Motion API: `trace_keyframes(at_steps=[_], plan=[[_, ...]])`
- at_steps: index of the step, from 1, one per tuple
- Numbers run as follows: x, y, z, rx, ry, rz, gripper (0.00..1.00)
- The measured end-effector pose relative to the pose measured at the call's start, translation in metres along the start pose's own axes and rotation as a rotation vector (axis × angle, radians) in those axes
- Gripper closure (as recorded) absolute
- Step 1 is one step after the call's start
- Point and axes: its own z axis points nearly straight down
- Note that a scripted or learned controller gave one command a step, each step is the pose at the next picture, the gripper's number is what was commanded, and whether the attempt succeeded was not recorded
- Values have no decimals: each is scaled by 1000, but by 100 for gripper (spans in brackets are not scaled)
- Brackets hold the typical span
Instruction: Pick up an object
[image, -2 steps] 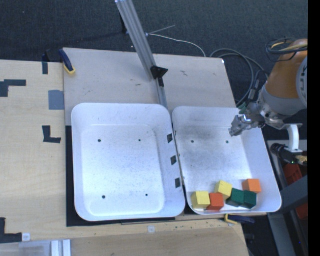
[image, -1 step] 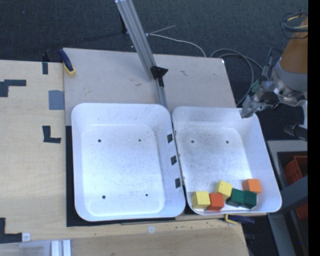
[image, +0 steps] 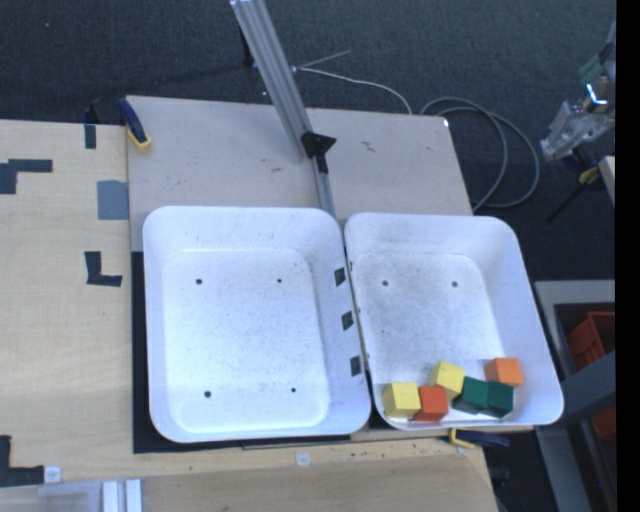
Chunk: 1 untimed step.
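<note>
Pale wooden surface (image: 60, 300) under two shallow white bins; small coloured blocks (image: 455, 390) bunched at right bin's (image: 520, 260) five o'clock. Gripper (image: 585, 115) cropped at two o'clock, jaws' state impossible to tell.

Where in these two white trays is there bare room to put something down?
The left bin shows bare floor from wall to wall. The right bin is bare across its far and middle floor. Its near edge is crowded: yellow blocks, orange blocks and green block huddle together.
</note>
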Motion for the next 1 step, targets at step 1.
trace_keyframes(at_steps=[1], plan=[[8,-3,63,15,4,2,100]])
